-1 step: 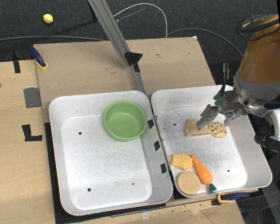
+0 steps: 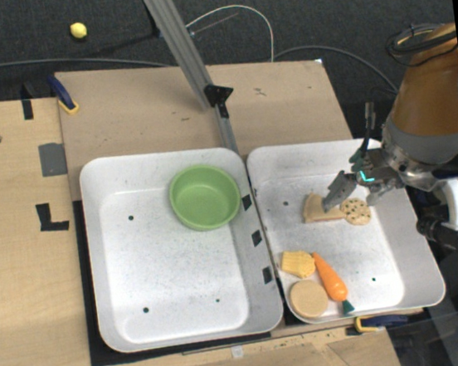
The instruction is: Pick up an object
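The gripper [image 2: 343, 190] hung low over the right bin [image 2: 408, 271], its dark fingers spread a little apart, and nothing could be seen between them. Directly at the fingertips lay a tan wedge [image 2: 316, 209], maybe toy bread or cheese, with a round cookie [image 2: 355, 211] touching its right end. One finger seemed to rest on or just above the wedge, but the view could not settle whether there was contact.

The wedge looked like the object to take. It was probably light and stiff, with a smooth and slightly slippery skin, so it would likely slide away if pushed from one side only. The better hold seemed to be across its narrow width, near the middle, with the fingers well down beside it. The cookie was flat and thin, so harder to get under.

Below the wedge, toward the front rim of the bin, lay a yellow piece [image 2: 297, 263], a carrot [image 2: 331, 278] and a round bun [image 2: 309, 299], close together. To the left of the wedge, in the other bin [image 2: 129, 317], stood a green bowl [image 2: 204, 196].
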### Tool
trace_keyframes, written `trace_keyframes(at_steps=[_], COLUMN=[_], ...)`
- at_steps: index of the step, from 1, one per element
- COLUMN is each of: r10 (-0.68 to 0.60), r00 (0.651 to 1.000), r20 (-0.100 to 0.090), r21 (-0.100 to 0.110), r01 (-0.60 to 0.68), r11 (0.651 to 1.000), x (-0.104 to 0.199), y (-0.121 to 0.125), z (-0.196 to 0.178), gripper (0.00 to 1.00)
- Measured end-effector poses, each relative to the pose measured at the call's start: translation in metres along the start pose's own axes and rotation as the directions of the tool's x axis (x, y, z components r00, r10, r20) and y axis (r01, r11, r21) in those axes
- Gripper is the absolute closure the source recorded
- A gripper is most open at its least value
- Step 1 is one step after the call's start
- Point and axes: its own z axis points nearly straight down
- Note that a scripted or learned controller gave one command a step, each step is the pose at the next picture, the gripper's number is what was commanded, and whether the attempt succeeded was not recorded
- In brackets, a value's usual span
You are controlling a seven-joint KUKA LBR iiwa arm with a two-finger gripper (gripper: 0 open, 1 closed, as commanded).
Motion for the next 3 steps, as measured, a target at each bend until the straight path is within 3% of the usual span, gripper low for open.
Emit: trace_keyframes(at_steps=[2,3], r10=[0.001,0.001], r00=[1.0,1.0], r20=[0.0,0.002], r21=[0.006,-0.001], r01=[-0.001,-0.001], r11=[1.0,1.0], x=[-0.001,-0.001], y=[0.002,0.002], z=[0.115,0.153], gripper=[0.0,0.0])
